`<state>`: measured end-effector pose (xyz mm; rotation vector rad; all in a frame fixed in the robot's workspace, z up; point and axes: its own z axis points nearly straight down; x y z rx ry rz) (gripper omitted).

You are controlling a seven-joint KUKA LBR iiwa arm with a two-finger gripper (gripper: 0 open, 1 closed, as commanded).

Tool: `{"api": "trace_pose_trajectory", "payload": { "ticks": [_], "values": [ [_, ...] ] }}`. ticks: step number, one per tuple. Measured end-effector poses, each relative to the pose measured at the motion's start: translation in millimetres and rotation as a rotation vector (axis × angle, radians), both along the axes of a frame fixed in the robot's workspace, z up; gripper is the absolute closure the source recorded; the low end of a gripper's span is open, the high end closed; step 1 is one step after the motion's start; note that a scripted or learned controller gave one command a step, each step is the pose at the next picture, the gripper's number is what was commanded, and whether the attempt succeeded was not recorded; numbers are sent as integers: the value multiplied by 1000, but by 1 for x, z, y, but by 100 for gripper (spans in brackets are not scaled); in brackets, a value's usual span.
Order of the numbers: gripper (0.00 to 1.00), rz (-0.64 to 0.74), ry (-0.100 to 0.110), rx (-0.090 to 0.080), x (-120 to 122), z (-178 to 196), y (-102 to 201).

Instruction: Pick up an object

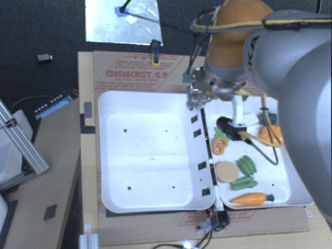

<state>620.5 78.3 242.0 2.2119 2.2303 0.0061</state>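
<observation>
Of the fingers, could not tell whether spread or pressed together; lost in the metal clutter under the wrist. Found the pickable things all lying in the right bin (280, 183): an orange ring (220, 146) close to the divider, a tan round disc (226, 171) just below it, a green pod (247, 164) beside the disc, a second green pod (243, 183) at the disc's lower edge, and a carrot (251, 198) with a green top flat along the front wall. Made out another orange piece (273, 135) farther right, partly hidden by a cable and the arm; could not name it. Placed the gripper (194, 101) at the back of the bins, over the rim where the two meet, well apart from the carrot. Noted the grey arm (295, 87) with its orange band (238, 14) covering much of the right bin's far side. Saw the left bin (111, 154) alongside, with a row of black clips (197, 134) along the shared wall. Found both bins on a cardboard sheet (135, 71) printed in red, with a blue and yellow clamp (155, 52) at its back edge. Spotted a shiny foil sheet (123, 14) beyond, on dark floor, and an aluminium frame (21, 149) at the left.
</observation>
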Motion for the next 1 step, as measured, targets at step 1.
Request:
{"api": "trace_pose_trajectory", "payload": {
  "ticks": [1],
  "values": [
    [100,2,-5,2,25,43,65]
  ]
}}
